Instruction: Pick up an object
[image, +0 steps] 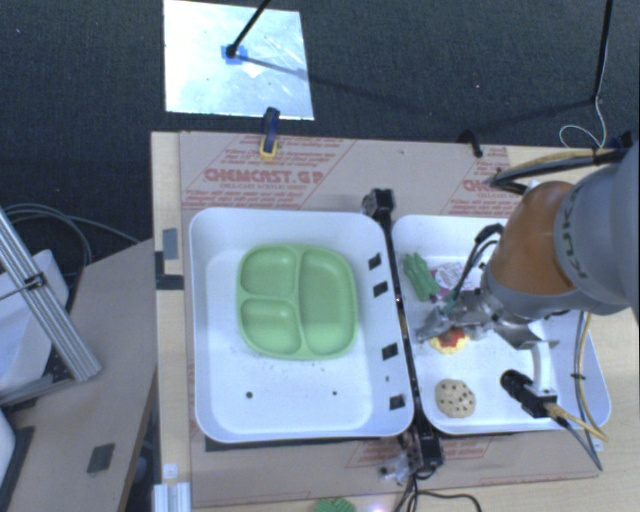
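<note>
1. The surface (330, 165) is a pale board with red lettering, and bare margins of it show above both bins and along the near edge; dark carpet lies beyond its far side.
2. The grey arm (560, 250) comes in from the right and covers much of the right bin's far half, so little room is left on that side. Its orange band faces left.
3. The left bin (215, 400) is the roomier one: open white floor runs all round its contents, widest along the near wall, where a few dark specks lie.
4. The right bin (425, 228) touches the left bin along a shared middle edge marked with black clips. It is crowded, with a strip of open floor near its front wall.
5. In the left bin lies a green divided plate (298, 301), flat, sitting a little toward the far left and clear of every wall.
6. In the right bin, a green leafy toy (418, 275) lies by the middle edge, a yellow and red toy (451, 343) sits near the centre, and a cookie (455, 397) rests by the front wall, apart from the others.
7. The claw (447, 322) hangs right over the yellow and red toy, at its far edge; I cannot tell how wide it stands or whether it grips anything.
</note>
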